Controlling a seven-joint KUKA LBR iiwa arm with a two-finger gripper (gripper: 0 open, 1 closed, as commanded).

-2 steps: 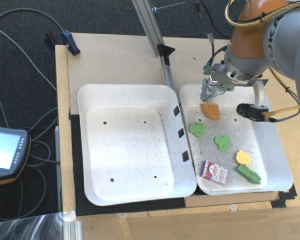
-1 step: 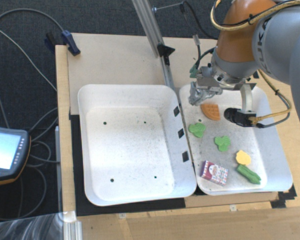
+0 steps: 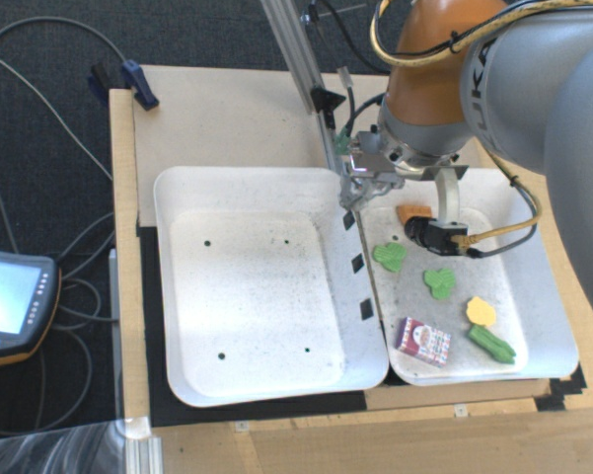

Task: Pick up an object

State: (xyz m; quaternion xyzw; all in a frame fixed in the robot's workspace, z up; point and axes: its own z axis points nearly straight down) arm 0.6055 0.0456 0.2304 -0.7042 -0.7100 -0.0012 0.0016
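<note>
The right bin (image 3: 543,294) holds several small objects. An orange block (image 3: 412,211) lies near its far side, partly under the arm. Two green pieces (image 3: 390,256) (image 3: 439,282) sit in the middle. Toward the front lie a yellow piece (image 3: 481,311), a long green piece (image 3: 491,344) and a small red and white box (image 3: 423,341). My gripper (image 3: 358,188) hangs below the orange band, over the ridge between the two bins at their far end, just left of the orange block. Nothing is visibly held in it.
The left bin (image 3: 183,265) has only dark specks on its floor. A slanted metal pole (image 3: 288,38) rises behind the gripper. A black cable fitting (image 3: 431,234) hangs beside the orange block. A blue clamp (image 3: 138,83) sits at the bench's far left corner.
</note>
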